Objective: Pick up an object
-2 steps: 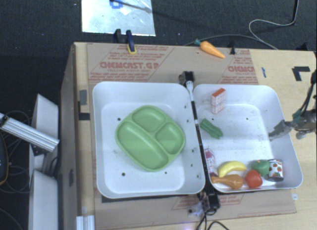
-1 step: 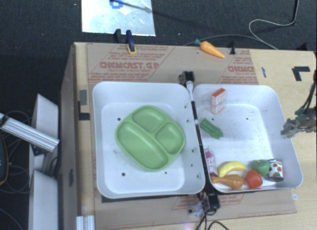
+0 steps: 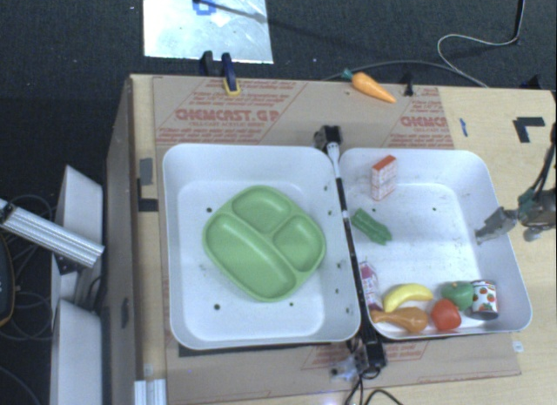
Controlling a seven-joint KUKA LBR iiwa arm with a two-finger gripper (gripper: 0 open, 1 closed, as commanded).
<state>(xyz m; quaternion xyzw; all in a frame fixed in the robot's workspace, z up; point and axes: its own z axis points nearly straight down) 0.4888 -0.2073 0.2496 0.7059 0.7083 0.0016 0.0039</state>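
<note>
The right bin (image 3: 435, 164) holds several small items. A white and red carton (image 3: 383, 176) stands near its back left. A green pod-like piece (image 3: 372, 226) lies by the left wall. Along the front edge sit a yellow banana (image 3: 407, 294), an orange piece (image 3: 406, 319), a red tomato (image 3: 446, 315), a green pepper (image 3: 457, 291) and a small can (image 3: 484, 300). A pink packet (image 3: 367, 274) leans at the divider. My gripper (image 3: 498, 225) hangs at the bin's right rim, apart from all of these, with nothing seen in it.
The left bin (image 3: 187, 177) carries a green divided plate (image 3: 264, 242). A toy carrot (image 3: 372, 87) and a blue-yellow clamp (image 3: 229, 72) lie on the brown board behind the bins. A metal bar (image 3: 52, 236) juts in from the far left.
</note>
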